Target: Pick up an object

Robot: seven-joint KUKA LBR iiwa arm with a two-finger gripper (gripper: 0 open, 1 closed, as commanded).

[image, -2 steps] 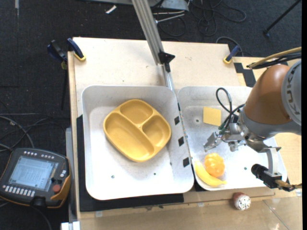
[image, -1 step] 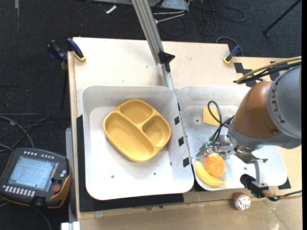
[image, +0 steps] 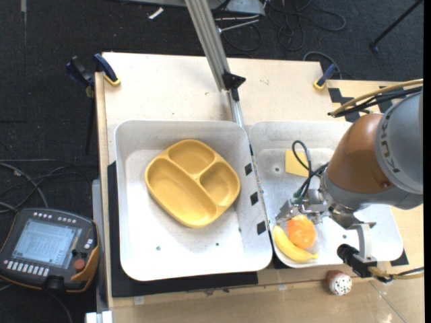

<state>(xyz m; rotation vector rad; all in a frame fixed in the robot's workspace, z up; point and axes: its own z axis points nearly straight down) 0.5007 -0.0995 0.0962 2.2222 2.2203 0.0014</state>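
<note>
While the arm (image: 367,163) reaches in low over the right bin (image: 269,136), its gripper (image: 301,210) sits at the near-left corner of that bin, directly above two pieces of toy fruit. Metal fingers (image: 291,207) point down and toward the bin's left wall; whether they are spread or pressed together I cannot tell (wrist and cabling crowd them).

Candidate things for the pick:
- orange (image: 302,232), round, just beneath the gripper, resting in the bin; looks to be touching or nearly touching the fingers, but not visibly between them.
- banana (image: 291,246), curved along the bin's near rim, tucked against the orange on its near-left side.
- yellow flat piece (image: 295,163), farther back in the same bin, part hidden by the arm.
- yellow divided plate (image: 193,181), three compartments, in the middle of the left bin (image: 135,247), well apart from the gripper.

Progress, as judged: approach looks done, and the descent is at or near its end. Nothing is lifted; both fruits lie on the bin floor. A grasp cannot be confirmed. Closing on one fruit and raising it clear of the bin are left.

Risk noted: orange and banana lie tight together in a corner, so a finger may land on the banana or the bin wall and push the orange away.

Small round ball (image: 340,283) rests on the table outside the bins, near edge.
</note>
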